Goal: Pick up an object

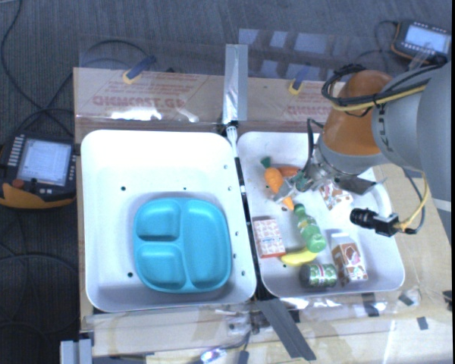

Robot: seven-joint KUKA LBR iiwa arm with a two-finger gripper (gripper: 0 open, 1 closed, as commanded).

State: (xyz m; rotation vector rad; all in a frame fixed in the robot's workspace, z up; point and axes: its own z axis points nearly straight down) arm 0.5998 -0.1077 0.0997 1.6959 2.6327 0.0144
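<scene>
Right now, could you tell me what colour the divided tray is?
The divided tray is light blue, seen in the camera view.

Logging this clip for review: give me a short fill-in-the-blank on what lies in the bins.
1. The left bin holds one ____ tray.
2. A yellow ____ lies beside the can.
3. The hand hangs near an orange ____.
Missing words: blue; banana; carrot.

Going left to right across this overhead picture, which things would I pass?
Orange-edged handheld screen unit on the floor → blue divided plastic tray → red-and-white checked packet → green plastic bottle → brown-and-white carton.
</scene>
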